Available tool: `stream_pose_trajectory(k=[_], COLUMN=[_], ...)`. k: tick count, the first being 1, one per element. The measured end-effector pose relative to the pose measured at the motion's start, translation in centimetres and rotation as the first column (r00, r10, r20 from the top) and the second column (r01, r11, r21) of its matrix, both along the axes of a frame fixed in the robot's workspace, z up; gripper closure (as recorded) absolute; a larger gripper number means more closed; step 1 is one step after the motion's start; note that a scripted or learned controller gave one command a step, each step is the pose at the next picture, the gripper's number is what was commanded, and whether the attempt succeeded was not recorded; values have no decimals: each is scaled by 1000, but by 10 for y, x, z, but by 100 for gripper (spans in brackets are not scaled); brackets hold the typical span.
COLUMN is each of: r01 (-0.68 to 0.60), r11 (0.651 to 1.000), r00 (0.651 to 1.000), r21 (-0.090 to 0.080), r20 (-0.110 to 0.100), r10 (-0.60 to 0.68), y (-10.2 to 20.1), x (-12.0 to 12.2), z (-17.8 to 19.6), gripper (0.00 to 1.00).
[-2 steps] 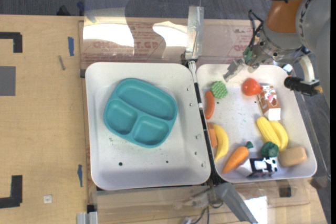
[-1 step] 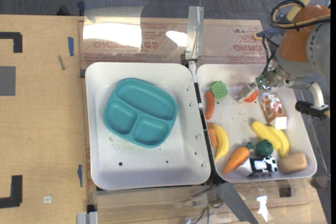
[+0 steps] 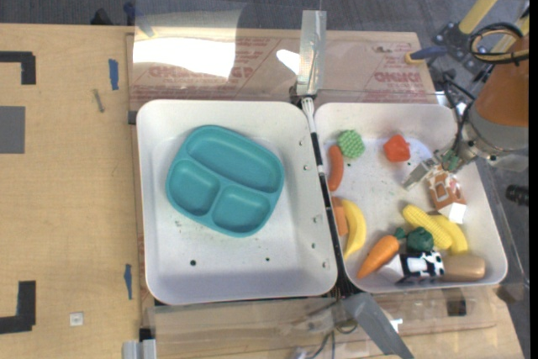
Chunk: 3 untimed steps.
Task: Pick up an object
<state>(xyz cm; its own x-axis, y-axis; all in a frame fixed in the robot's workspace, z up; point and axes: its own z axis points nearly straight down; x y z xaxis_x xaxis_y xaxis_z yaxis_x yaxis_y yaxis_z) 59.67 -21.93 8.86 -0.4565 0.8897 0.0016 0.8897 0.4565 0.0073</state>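
The right bin (image 3: pixel 487 206) holds several toy foods. Among them are a red tomato (image 3: pixel 397 149), a green knobbly piece (image 3: pixel 351 145), a yellow banana (image 3: pixel 353 227), a carrot (image 3: pixel 380 255) and a brown-and-white piece (image 3: pixel 443 191). My gripper (image 3: pixel 433 168) hangs low over the bin's upper right part, just right of the tomato and right above the brown-and-white piece. Whether it touches that piece is unclear. The grey arm with its orange band (image 3: pixel 507 97) comes in from the right.
A teal divided plate (image 3: pixel 225 181) lies in the left bin (image 3: pixel 160 248). Along the right bin's front sit a yellow corn-like piece (image 3: pixel 435 229), a black-and-white toy (image 3: pixel 422 265) and a tan roll (image 3: pixel 466 267). An orange-red stick (image 3: pixel 335 166) lies by the divider.
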Motion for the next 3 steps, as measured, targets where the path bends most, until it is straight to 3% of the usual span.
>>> stream_pose_trajectory(k=[1, 2, 3], r01=[23, 69, -2], r11=[1000, 998, 1000], r00=[1000, 998, 1000], r21=[-6, -6, -4], r20=[2, 5, 0], r10=[-23, -69, 2], y=[27, 84, 123], x=[-75, -99, -43], z=[0, 1, 22], gripper=[0, 0, 0])
